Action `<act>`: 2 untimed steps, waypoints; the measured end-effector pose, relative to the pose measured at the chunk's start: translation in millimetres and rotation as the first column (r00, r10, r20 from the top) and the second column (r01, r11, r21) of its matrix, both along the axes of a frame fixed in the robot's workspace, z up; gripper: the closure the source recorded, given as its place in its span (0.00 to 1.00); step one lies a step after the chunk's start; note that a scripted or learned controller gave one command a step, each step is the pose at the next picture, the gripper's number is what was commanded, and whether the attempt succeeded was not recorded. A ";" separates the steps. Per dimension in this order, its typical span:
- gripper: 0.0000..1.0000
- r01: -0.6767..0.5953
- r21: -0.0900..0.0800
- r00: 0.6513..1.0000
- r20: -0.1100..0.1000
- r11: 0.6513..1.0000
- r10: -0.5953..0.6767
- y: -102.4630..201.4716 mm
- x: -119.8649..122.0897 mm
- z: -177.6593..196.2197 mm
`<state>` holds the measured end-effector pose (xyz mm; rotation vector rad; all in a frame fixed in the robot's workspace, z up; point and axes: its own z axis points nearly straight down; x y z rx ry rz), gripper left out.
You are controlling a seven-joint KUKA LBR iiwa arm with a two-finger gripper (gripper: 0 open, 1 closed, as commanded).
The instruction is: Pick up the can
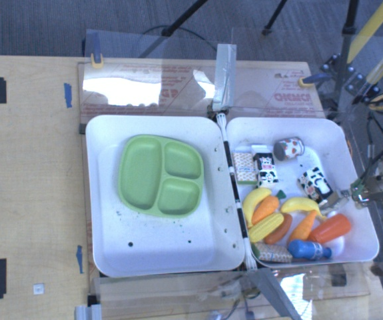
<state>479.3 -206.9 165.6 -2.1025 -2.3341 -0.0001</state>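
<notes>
You're at the start: nothing lifted yet. The can (pixel 288 149) lies on its side in the right bin (pixel 351 179), approx 12 o'clock of the toy pile, apart from the small cartons beside it. The gripper (pixel 361 193) sits at the bin's 3 o'clock rim, well apart from the can, w/ nothing between its parts; whether it's apart or together, you can't tell. Left bin (pixel 104 199) holds just a green divided plate (pixel 159 175). Still to do: reach over, descend, grasp, lift.
</notes>
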 end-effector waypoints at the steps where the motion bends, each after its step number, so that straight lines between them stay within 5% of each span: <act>1: 0.00 0.206 -0.001 0.978 0.002 0.978 -0.206 -17.5 21.8 -3.1; 2: 1.00 0.208 -0.003 0.978 0.005 0.978 -0.208 -18.5 22.2 6.9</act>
